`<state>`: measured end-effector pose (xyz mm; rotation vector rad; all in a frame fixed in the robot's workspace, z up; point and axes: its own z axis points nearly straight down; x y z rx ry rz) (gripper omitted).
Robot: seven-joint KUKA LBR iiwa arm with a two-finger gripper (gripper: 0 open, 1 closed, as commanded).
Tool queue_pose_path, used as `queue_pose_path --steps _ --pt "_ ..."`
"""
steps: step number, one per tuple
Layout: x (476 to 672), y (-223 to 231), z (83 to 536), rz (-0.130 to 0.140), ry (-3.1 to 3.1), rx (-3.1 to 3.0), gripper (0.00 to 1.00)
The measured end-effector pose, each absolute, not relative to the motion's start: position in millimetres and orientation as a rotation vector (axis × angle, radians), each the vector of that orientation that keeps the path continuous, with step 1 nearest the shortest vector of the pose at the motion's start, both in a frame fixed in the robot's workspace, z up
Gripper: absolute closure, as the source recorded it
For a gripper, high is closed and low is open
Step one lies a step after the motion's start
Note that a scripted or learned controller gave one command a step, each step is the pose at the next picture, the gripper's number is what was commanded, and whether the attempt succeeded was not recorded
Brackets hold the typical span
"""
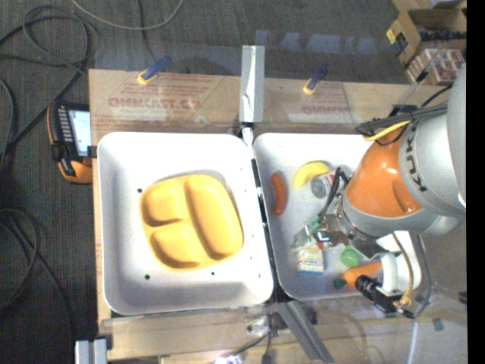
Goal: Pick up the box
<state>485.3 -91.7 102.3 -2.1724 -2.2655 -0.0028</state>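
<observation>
Box [309, 259] lies in the right bin [267, 203], toward its near edge, left of the green piece [349, 258]. Gripper [324, 230] hangs just beyond the box on its far-right side; its grip state cannot be told. Judged, the coming move is a short near-left shift.

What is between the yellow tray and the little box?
In the camera view, the two bins' walls and bare white floor lie between the yellow tray and the box.
</observation>
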Motion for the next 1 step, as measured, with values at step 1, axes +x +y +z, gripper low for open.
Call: queue_pose_path --steps 1 --pt "484.7 -36.7 182.1 0.006 -2.089 -2.344 1.0"
